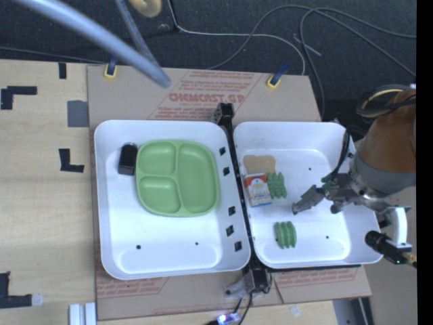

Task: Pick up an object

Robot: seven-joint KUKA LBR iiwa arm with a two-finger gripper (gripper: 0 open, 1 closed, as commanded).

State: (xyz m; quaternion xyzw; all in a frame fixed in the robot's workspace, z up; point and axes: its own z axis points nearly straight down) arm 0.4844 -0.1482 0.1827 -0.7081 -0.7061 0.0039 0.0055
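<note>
The gripper (310, 202) is seen low over the right bin (318, 131), reaching in from the right, with nothing between its fingers; whether they are spread or closed cannot be told, since they are dark and blurred against the arm.

Several candidates lie in that bin. A green ridged piece (285, 235) sits alone toward the near side, just left of and nearer than the gripper. Further left, a small carton (258, 189) lies touching a tan slab (259, 163) on its far side and a second green piece (277, 184) on its right.

The lone green piece is judged the easiest choice, as free space is left around it. The fingers would best be brought straight down astride it, across its narrower width, and closed only once low enough. The cluster is better avoided, since a neighbour could be caught or pushed.

In the left bin (108, 181) a green tray (178, 177) and a black block (127, 158) are seen. The wrist is partly cut off at the right, and the print on the carton cannot be read.
</note>
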